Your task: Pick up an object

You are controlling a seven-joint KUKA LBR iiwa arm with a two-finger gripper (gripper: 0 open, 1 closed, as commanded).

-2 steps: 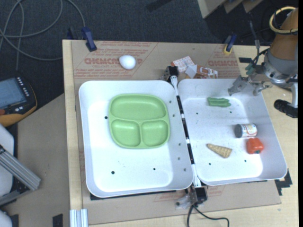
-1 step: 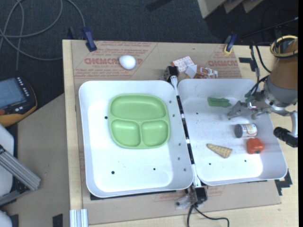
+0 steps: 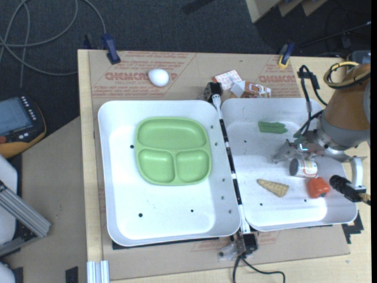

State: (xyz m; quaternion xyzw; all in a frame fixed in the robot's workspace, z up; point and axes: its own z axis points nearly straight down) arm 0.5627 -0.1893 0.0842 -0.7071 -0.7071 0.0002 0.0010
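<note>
The right bin holds a flat green block at the back, a tan waffle cone lying near the front, a red rounded toy at the right and a small silver can with red print. My gripper reaches down into this bin from the right, just above and left of the can and close to it. The wrist hides how the gripper and the can meet. The cone and the red toy lie apart from the gripper.
The left bin holds a green divided plate. On the bench behind the bins lie a white egg-shaped ball and some small packets. Blue clamps grip the back edge. Black cables run beside the arm.
</note>
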